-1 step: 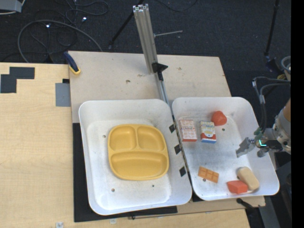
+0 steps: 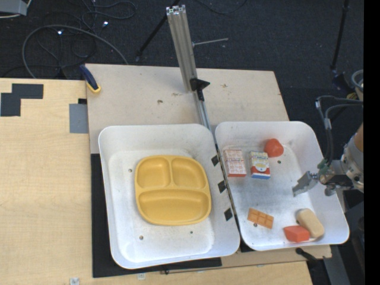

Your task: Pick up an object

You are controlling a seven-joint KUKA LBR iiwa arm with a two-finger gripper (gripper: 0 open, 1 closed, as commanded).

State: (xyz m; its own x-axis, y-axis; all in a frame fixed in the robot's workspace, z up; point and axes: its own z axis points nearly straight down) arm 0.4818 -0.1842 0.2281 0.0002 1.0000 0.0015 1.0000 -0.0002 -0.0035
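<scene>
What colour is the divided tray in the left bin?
Yellow: the divided tray lies in the left bin, clearest in the camera view.

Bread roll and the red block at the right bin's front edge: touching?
Touching, as far as the camera view shows: the bread roll lies against the red block, no white bin floor visible between them where they meet.

The gripper [image 2: 306, 183] hangs over the right bin [image 2: 297, 132] near its right wall. To its left lies open floor as far as the two small cartons [image 2: 246, 163]. Up and left, a red round item [image 2: 273, 147] stands off the path. Just below sit a tan roll [image 2: 310, 222] touching a red block [image 2: 296, 234]; an orange cracker [image 2: 260, 218] lies below-left, apart.
</scene>
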